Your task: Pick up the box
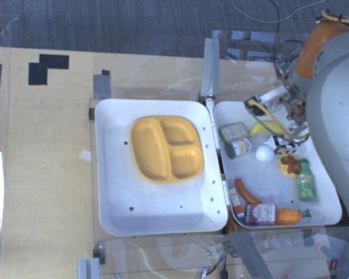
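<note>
End effector (271,116) low, tilted leftward

you see two white bins (113,214) on pale wood-tone bench (41,173), black patches upper left. yellow three-part tray (166,149) mid-frame in left bin. right bin: yellow banana (262,128), white ball (264,153), green bottle (305,182), red-orange sausage (247,192), orange carrot (288,217), dark red box (260,214) with white label, grey-green patterned box (233,132), silver can (240,148). arm (337,97) grey, orange band upper right.
</note>
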Motion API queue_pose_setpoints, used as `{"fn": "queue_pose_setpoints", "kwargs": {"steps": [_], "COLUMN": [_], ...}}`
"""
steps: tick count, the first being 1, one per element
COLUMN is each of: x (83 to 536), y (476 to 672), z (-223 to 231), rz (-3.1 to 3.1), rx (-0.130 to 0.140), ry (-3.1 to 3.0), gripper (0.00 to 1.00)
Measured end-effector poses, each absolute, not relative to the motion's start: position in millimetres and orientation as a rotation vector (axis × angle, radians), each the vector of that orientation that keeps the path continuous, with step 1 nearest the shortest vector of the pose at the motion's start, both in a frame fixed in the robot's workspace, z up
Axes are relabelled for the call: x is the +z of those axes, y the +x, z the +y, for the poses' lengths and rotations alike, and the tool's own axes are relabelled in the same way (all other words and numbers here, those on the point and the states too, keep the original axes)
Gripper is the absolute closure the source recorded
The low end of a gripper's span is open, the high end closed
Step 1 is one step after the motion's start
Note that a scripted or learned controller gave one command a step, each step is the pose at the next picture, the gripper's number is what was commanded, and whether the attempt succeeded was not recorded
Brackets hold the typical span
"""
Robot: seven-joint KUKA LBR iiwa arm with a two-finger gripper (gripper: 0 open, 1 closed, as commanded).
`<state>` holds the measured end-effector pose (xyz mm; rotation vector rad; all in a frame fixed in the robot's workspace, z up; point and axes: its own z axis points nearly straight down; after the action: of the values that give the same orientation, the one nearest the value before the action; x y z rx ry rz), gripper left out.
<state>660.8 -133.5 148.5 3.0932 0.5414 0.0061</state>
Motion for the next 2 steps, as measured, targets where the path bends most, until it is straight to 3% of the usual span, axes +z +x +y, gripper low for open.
{"fn": "queue_pose_setpoints", "kwargs": {"steps": [1, 2], "x": [112, 102], "y": [574.7, 643.7], "z": [-127, -90], "rz": [0.445, 0.559], "rx": [0.002, 0.005], "ry": [3.111, 3.092], "gripper": [0.0, 0.0]}}
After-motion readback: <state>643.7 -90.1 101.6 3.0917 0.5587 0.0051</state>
